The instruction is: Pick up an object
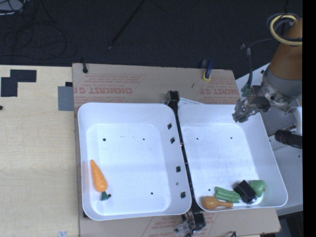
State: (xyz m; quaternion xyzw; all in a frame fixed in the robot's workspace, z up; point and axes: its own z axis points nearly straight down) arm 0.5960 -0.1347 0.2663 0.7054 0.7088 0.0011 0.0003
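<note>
Here, claw (240, 113) above right bin's (224, 147) far corner, carrot (98, 176) in left bin (123, 115)

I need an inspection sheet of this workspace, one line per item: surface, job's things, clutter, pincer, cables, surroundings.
Surface: cardboard sheet on the bench, bearing the left bin and right bin side by side.
Job's things: carrot in the left bin's near left corner; green pod, black block, green piece and tan gourd bunched at the right bin's near edge.
Clutter: blue-yellow clamp on the cardboard's far edge.
Pincer: pincer above the right bin's far right corner, away from the things.
Cables: dark cables on the floor beyond.
Surroundings: pale wooden board at left.
</note>
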